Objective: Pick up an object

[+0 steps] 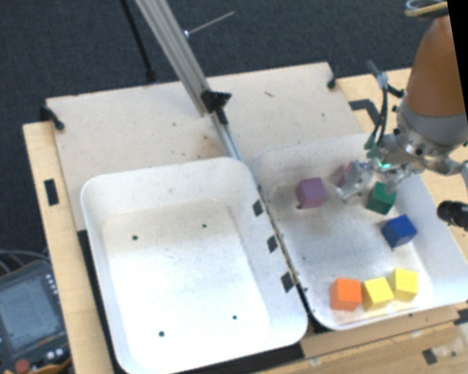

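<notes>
**Ana:** Bench (143,126) first: why two bins side by side?

**Ben:** My guess is one feeds and one receives. The left bin (184,262) has only specks on its floor; the right bin (439,280) carries all the blocks.

**Ana:** And the arm (436,88)?

**Ben:** It reaches in from the right and hangs over the right bin's upper part, so I judge it is going for something there. The gripper (365,178) sits between the purple block (310,192) and the green block (381,198), touching or just above the green one. I cannot tell how the fingers stand; they blur.

**Ana:** The rest?

**Ben:** Blue block (399,230) lies below the green. Along the near wall sit an orange block (346,293) and two yellow blocks (392,287), touching in a row.
</notes>
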`<state>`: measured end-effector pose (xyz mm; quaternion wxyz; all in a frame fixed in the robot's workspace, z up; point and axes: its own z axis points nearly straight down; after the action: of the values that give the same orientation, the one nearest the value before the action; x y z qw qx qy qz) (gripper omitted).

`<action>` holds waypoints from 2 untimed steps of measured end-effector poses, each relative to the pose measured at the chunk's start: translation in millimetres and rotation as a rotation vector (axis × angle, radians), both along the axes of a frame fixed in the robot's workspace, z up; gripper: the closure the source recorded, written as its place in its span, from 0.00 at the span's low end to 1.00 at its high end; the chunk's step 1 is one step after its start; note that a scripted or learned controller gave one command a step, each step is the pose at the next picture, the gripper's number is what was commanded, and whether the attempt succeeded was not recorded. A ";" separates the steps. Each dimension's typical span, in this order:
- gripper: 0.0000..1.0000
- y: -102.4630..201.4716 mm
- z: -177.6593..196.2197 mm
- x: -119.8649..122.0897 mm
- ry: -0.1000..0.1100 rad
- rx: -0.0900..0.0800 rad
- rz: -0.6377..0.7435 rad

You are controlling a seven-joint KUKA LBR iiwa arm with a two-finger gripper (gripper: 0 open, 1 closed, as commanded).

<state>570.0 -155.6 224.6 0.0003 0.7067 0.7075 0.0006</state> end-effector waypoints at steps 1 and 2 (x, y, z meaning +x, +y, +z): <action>0.00 1.6 -42.4 0.7 0.005 -0.001 -0.003; 0.00 3.9 -104.3 3.3 0.005 -0.001 -0.005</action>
<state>573.3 -151.7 120.3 -0.0009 0.7085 0.7057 -0.0017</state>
